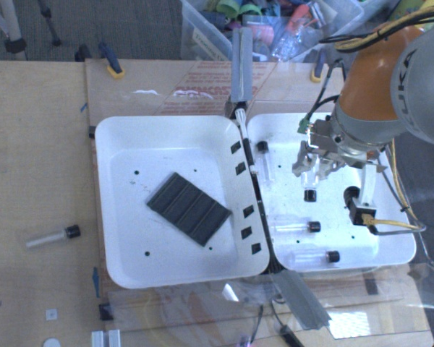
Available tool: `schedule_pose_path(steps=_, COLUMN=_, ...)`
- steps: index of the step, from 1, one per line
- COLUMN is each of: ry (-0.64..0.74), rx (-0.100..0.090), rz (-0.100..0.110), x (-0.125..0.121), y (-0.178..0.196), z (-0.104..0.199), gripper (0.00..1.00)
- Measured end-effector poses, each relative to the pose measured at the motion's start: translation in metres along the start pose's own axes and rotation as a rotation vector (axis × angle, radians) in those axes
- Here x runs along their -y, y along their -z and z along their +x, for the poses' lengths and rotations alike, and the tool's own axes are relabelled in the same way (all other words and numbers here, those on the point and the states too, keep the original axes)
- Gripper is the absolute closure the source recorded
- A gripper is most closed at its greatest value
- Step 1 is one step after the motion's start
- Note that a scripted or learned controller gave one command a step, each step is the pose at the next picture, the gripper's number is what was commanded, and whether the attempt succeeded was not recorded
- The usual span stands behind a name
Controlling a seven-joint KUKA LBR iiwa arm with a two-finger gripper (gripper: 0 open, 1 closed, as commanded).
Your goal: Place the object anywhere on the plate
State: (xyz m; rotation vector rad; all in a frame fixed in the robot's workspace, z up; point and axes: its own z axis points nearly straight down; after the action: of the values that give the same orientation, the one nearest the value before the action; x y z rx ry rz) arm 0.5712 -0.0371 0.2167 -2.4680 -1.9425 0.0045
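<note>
- A clear tube with a black cap (50,236) lies on the wooden bench (36,157), left of both bins and well apart from the arm.
- In the right bin (398,248), nearest the front wall, a second capped tube (317,256) lies on its side with its cap pointing right.
- Just behind it a third capped tube (298,227) lies the same way, on the bin floor below the gripper.
- In the left bin (108,194) the plate (188,208), a dark ribbed rectangular slab, lies flat and turned at a slant. Nothing rests on it.
- A small black-capped tube (310,192) sits right under the gripper (313,169), its cap just below the gripper's tips. Whether it hangs from the gripper or rests on the bin floor cannot be told.
- The gripper hangs over the middle of the right bin, well apart from the plate across the divider (247,186). Whether it is open or closed cannot be told from this angle.
- Another capped tube (262,159) lies beside the divider, to the gripper's left, cap toward the back.
- The arm's orange band (372,78) rises above the gripper at the right.
- Beyond the bins stands a clear tub of colourful items (275,9).
</note>
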Motion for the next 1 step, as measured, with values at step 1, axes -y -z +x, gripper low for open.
schedule_pose_path(steps=1, ry=-0.269, rx=-0.001, rz=-0.001, x=-0.0059, y=-0.033, z=0.0786, gripper=1.0)
